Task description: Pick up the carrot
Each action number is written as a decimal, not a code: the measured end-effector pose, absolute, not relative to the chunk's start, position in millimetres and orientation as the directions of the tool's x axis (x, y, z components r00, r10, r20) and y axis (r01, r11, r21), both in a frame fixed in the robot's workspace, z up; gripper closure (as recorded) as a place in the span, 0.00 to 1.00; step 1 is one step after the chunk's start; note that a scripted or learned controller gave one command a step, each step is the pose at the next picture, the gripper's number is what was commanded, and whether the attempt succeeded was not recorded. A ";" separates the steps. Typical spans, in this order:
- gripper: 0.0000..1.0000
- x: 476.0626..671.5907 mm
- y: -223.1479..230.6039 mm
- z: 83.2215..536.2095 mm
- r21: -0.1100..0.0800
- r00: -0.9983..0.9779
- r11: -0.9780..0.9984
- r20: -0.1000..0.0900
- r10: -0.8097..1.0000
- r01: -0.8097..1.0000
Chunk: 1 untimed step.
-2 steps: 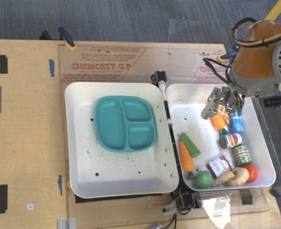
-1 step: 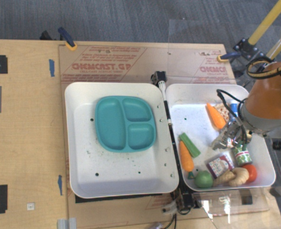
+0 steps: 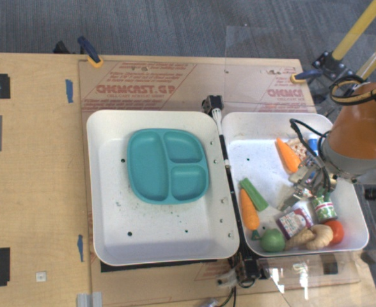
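Two orange carrot-like pieces lie in the right bin (image 3: 348, 235). One carrot (image 3: 288, 155) lies near the bin's upper middle, pointing up-left. A second orange piece (image 3: 249, 210) rests along the bin's left wall, with a green stick-shaped piece (image 3: 254, 194) against its upper end. My gripper (image 3: 305, 185) hangs low over the middle of the right bin, below and to the right of the upper carrot and apart from it. Nothing orange shows at its tip. The arm's orange band (image 3: 360, 130) covers the bin's right side.
A green lime (image 3: 272, 240), a purple packet (image 3: 293, 222), a small can (image 3: 324, 208), a tan root (image 3: 313, 236) and a red tomato (image 3: 336, 231) crowd the right bin's lower corner. A teal divided plate (image 3: 169, 165) sits in the left bin (image 3: 111, 222).
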State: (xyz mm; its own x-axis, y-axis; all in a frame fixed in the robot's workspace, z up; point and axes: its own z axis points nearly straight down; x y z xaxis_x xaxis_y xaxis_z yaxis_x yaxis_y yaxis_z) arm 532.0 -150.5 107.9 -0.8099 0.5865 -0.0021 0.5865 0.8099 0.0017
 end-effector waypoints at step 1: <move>0.00 602.4 -148.6 89.3 0.006 -0.821 0.821 -0.011 0.571 0.571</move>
